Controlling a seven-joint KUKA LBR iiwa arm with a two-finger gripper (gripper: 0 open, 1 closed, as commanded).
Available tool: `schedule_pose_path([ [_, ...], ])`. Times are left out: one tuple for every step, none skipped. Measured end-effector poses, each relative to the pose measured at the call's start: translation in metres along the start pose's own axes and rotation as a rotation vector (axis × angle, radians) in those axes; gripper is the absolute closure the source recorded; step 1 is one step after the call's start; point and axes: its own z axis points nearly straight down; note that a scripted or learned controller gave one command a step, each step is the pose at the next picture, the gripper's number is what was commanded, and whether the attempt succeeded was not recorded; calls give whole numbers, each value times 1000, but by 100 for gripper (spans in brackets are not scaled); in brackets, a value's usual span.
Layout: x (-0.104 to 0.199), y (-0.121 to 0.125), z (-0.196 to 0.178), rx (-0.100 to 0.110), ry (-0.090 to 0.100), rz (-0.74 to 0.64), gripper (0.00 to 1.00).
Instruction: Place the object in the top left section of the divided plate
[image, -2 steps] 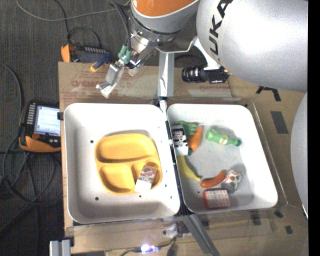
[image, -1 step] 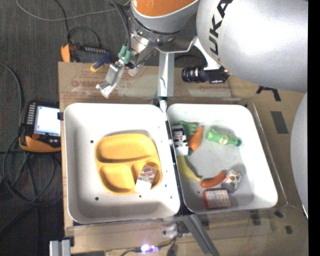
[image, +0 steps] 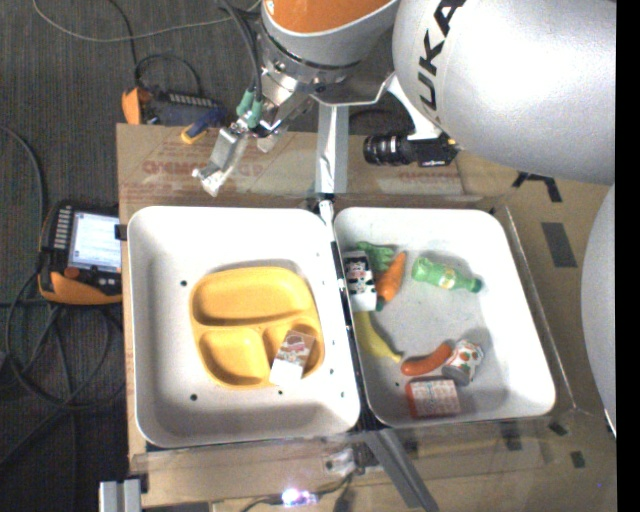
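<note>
Arm (image: 500, 70) overhead, carton (image: 293, 356) tilted diagonally

The divided plate (image: 250, 325) is lying in the left bin (image: 160, 300); a small carton (image: 293, 355) is resting in the plate's lower right section.

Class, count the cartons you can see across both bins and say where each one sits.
2. One small carton lies in the yellow divided plate's lower right section, left bin. One cow-print carton stands by the right bin's left wall. Others may be hidden.
</note>
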Motion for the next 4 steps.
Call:
schedule_pose_path([
  [0,0,0,0,0,0,0],
  [0,1,-9,0,-4,0,100],
  [-26,41,80,1,1,-135,100],
  [-54,9,81,2,2,223,100],
])
